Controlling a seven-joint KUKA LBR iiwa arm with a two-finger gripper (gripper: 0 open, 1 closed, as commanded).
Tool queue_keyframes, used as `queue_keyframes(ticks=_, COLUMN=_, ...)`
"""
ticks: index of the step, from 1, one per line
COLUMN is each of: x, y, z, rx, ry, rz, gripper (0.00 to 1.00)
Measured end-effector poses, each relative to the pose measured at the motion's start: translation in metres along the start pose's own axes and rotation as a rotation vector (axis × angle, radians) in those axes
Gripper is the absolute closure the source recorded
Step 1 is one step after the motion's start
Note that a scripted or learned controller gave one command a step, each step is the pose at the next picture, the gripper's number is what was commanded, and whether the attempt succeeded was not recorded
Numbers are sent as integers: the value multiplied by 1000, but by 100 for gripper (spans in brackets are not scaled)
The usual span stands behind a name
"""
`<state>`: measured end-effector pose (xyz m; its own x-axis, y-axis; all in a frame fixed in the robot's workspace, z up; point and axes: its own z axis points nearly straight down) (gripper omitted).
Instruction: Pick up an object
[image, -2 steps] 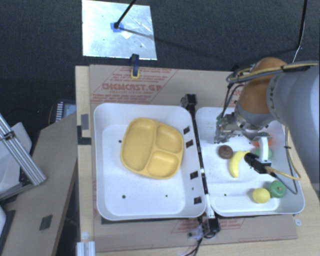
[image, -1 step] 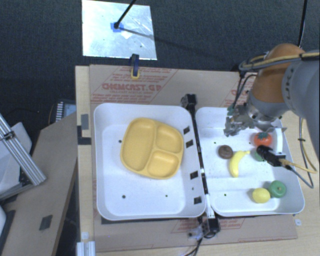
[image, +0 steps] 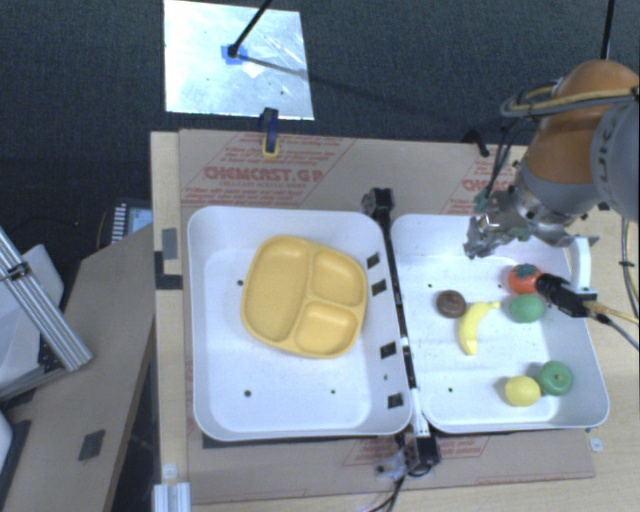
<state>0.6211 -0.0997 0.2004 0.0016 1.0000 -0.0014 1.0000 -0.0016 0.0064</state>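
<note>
The right bin (image: 440, 250) holds a brown round piece (image: 451, 302), a yellow banana (image: 475, 325), an orange-red fruit (image: 522, 278), a green fruit (image: 526, 308), a yellow lemon (image: 522, 391) and a dark green round fruit (image: 556, 378). My gripper (image: 487, 240) hovers over the bin's far side, up and left of the orange-red fruit and above the brown piece. Nothing shows between its fingers.
The left bin (image: 215, 300) carries a yellow divided plate (image: 303, 295). A black-clipped divider (image: 393, 310) runs between the bins. The arm comes in from the upper right over the right bin's far corner.
</note>
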Motion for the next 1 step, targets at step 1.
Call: queue_keyframes(ticks=1, x=0, y=1, z=-28, rx=2, ry=1, rz=-5, gripper=100)
